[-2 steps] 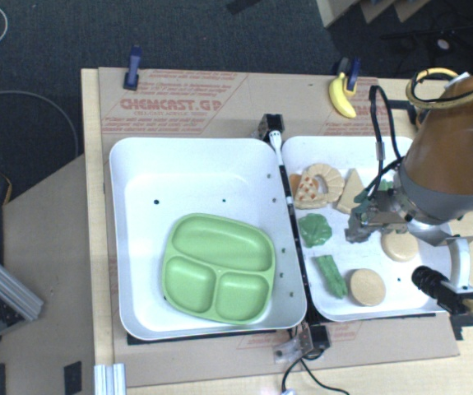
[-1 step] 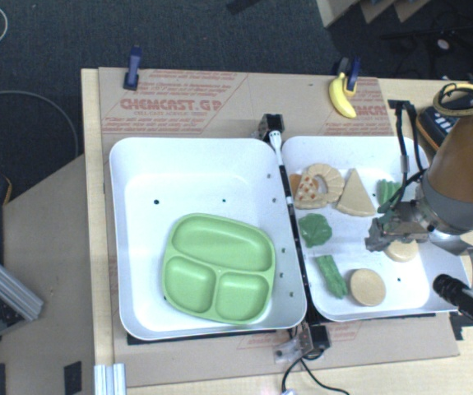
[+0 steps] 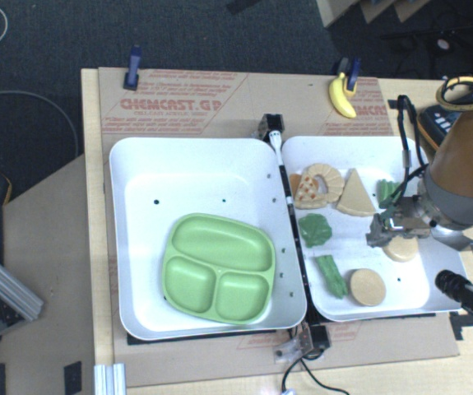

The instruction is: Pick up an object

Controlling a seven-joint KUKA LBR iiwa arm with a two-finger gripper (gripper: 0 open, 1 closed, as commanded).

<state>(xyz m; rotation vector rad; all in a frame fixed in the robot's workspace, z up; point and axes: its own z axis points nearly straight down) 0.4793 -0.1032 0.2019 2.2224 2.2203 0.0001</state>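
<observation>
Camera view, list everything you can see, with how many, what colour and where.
Bins: two, white, side by side on the bench.
Divided plate: one, light green, in the left bin.
Pizza slice toy: one, tan and red, right bin near the divider.
Wedge: one, beige, right bin, upper middle.
Leafy piece: one, green, right bin by the divider.
Long piece: one, green, right bin front.
Round disc: one, tan, right bin front.
Banana: one, yellow, on the bench behind the right bin.
Clamps: two, blue, at the bench's far edge.
Pincer: one, grey, low over the right bin.
</observation>
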